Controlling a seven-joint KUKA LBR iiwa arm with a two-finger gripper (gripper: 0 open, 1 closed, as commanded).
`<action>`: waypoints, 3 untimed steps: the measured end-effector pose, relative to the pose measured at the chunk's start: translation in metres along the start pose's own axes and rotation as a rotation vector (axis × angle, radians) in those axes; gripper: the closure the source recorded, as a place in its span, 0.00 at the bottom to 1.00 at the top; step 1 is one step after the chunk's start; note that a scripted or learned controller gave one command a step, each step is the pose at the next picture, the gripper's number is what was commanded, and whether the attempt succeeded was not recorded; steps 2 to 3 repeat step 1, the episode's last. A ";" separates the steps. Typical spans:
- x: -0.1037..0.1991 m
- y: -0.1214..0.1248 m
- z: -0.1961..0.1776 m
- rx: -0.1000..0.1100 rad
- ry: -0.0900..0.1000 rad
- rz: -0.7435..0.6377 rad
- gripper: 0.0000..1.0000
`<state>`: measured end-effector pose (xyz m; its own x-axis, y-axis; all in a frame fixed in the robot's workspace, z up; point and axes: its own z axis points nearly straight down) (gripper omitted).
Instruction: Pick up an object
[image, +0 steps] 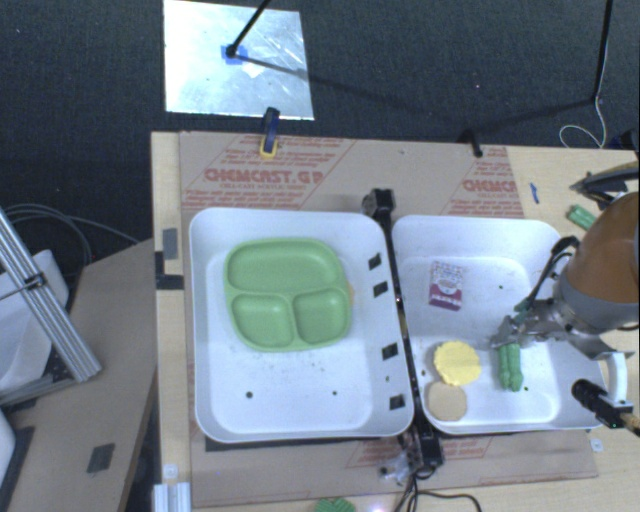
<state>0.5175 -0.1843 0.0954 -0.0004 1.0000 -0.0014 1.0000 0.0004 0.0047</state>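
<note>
1. Here your grey arm with the orange band (610, 265) reaches in from the right edge and bends down over the right shallow white bin (480, 238).
2. Its end effector (515, 333) sits low in that bin, just above the top end of a green knobbly pickle-shaped toy (511, 366). You cannot tell from this slant whether it is open or closed, nor whether it touches the toy.
3. The green toy lies lengthwise near the bin's right-hand middle, just beside a round yellow disc-shaped piece (457, 362).
4. Just below the yellow piece, touching or overlapping its edge, you have a round tan cookie-like piece (447, 402) near the bin's front left corner.
5. Further back in the same bin lies a small white and purple packet (447, 284), well apart from the others.
6. The left shallow white bin (300, 420) holds a pale green three-compartment plastic plate (289, 293), set toward its back half.
7. Both bins rest side by side on a brown cardboard sheet with red lettering (265, 172) on the bench.
</note>
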 end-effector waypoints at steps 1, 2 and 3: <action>0.110 0.035 -0.095 -0.009 0.004 -0.016 1.00; 0.110 0.035 -0.095 -0.009 0.004 -0.016 1.00; 0.110 0.035 -0.095 -0.009 0.004 -0.016 1.00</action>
